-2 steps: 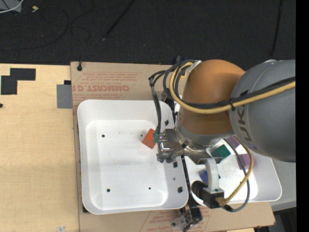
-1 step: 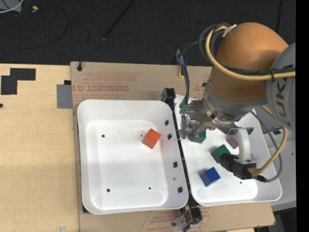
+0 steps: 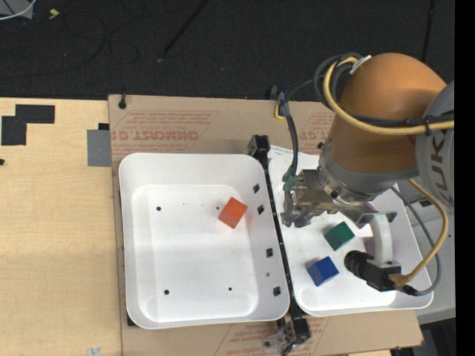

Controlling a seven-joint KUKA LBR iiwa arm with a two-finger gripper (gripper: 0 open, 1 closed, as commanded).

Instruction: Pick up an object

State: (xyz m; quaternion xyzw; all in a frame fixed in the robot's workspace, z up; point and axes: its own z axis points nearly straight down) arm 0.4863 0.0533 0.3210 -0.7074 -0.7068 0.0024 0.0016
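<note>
Two white bins are being viewed from above. An orange block [image 3: 232,213] is lying in the left bin [image 3: 141,199], nearer its right wall, with open floor around it. In the right bin [image 3: 415,302], a green block [image 3: 340,235] and blue block [image 3: 323,270] are sitting just right of the gripper [image 3: 295,212], positioned beside the dividing wall.

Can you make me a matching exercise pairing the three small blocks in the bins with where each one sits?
Things:
1. small orange block
2. small green block
3. small blue block

Places:
A. right bin, near the front edge
B. left bin, toward its right side
C. right bin, just below the arm's wrist

Pairs: 1-B, 2-C, 3-A
</note>
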